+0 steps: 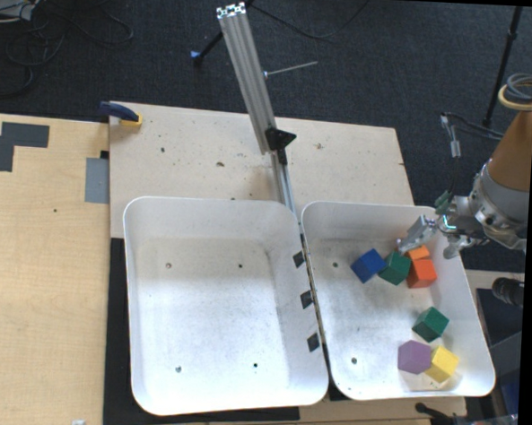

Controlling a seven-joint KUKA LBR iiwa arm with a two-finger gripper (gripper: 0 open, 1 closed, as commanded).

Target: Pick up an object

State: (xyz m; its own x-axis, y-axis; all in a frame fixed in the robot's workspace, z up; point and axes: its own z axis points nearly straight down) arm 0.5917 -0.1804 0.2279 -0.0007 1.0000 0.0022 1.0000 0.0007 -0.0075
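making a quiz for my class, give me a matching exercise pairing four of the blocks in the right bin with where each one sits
Column one:
1. blue wooden cube
2. orange wooden cube
3. purple wooden block
4. yellow wooden cube

Column two:
A. nearest the bin's front right corner, touching the purple one
B. leftmost of the upper cluster, closest to the divider between the bins
C. front of the bin, just left of the yellow one
D. right end of the upper cluster, beside the claw

Pairs: 1-B, 2-D, 3-C, 4-A

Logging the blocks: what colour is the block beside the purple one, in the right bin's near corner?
Yellow: the small yellow block touches the purple block, in the camera view.
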